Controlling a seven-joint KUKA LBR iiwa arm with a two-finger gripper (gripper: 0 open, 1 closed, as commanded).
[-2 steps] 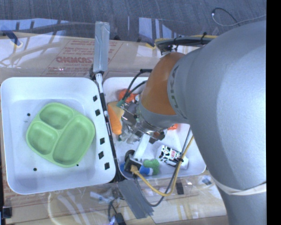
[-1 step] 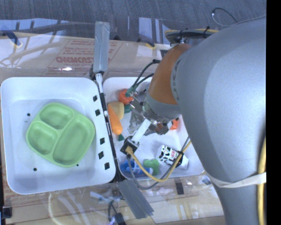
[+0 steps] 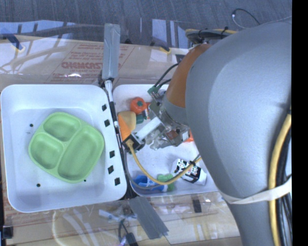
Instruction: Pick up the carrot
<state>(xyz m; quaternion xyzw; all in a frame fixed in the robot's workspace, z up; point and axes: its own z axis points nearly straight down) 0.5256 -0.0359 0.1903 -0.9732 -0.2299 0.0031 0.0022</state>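
Left bin (image 3: 10, 137): green three-part plate (image 3: 66, 146). Right bin (image 3: 161, 160): carrot (image 3: 126, 124) at the left wall (small orange-red fruit (image 3: 138, 105) just beside it), blue item (image 3: 143, 182), black-and-white item (image 3: 187, 170) near the lower wall; grey arm (image 3: 236, 111) overhead

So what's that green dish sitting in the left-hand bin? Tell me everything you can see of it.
The green dish is a pale green divided plate, rounded, smooth and slightly glossy, like plastic. Raised ridges split it into three compartments: two smaller ones toward the upper left and one longer one along the lower right. It lies flat, right way up and turned at a diagonal, near the middle of the left white bin. It rests on the bin's floor, apart from the walls.
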